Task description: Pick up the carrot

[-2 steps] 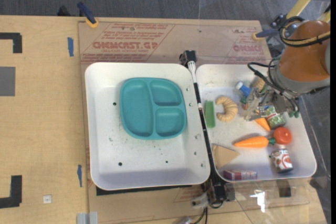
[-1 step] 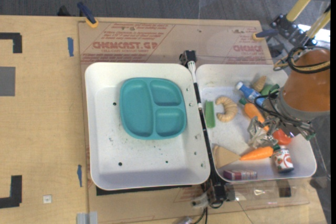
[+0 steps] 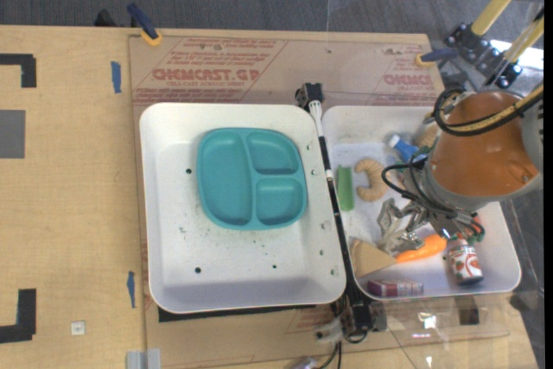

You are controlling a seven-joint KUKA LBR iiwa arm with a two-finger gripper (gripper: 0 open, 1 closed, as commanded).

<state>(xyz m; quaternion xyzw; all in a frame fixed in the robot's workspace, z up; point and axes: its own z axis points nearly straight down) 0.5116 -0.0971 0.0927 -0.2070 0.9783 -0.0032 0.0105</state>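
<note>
I see the arm reaching in from the right over the right bin, its orange band sitting above the wrist. The pincer hangs low in that bin, its metal fingers pointing down toward the bin's front half. I cannot tell whether it is wide or narrow; cables and the wrist crowd the view, and nothing shows clearly between its fingers.

The carrot lies on the bin floor just in front of the pincer, close to its tips, lying nearly level and slanting a little. Whether the tips touch it I cannot say. Just left of the carrot sits a tan wedge, and to the right stands a small white can with orange marks. A pink stick lies along the front wall. Further back I see a green bar beside the left wall, a tan curved piece next to it, and a blue thing near the arm.

The left bin holds a teal divided plate, lying flat, well apart from the pincer. Both bins rest on the desk.
</note>
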